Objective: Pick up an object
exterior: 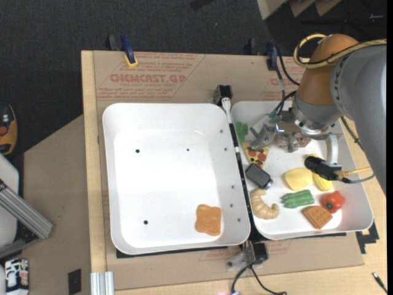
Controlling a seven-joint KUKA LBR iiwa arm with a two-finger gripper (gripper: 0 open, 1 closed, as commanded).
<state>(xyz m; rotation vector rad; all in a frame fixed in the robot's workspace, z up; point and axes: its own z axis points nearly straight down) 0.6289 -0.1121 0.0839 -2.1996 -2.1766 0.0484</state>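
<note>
I see the end effector (279, 134) low over the right bin's (362, 217) far corner, beside a green piece (241, 129). I cannot tell its grip state. An orange piece (208, 219) lies in the left bin (123, 118).

croissant (264, 204) — tan, curved | right bin (362, 217) front-left corner — lying flat
</note>
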